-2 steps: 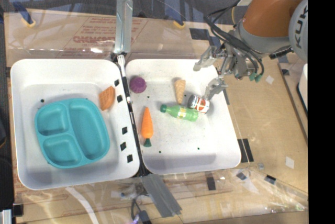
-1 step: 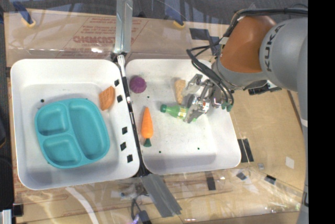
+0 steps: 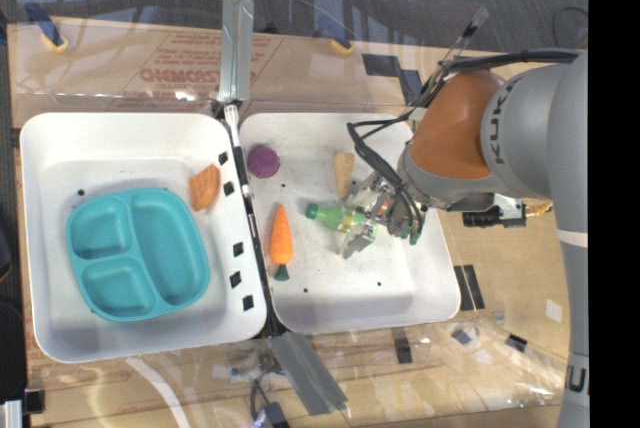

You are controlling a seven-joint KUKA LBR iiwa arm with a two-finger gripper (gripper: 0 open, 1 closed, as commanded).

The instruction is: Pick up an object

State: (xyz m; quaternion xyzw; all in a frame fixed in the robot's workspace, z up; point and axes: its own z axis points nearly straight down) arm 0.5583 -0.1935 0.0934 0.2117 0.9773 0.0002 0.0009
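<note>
The gripper (image 3: 360, 234) hung low in the right bin (image 3: 440, 291), over the small green bottle (image 3: 335, 215) lying on its side; whether its jaws were wide or narrow, I could not tell. The bottle looked light, rigid and slick, likely to roll, so it seemed best pinched across its body.

Teal tray (image 3: 137, 253), orange carrot (image 3: 282, 234), purple ball (image 3: 263, 160), green bottle (image 3: 335, 214), white bins (image 3: 40, 216).

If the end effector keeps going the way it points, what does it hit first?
Most likely the green bottle-shaped toy: the end effector points left and down into the right bin, its tip right at that toy. Beyond it lies the carrot. Height above the toy is unclear from this slanted view.
</note>
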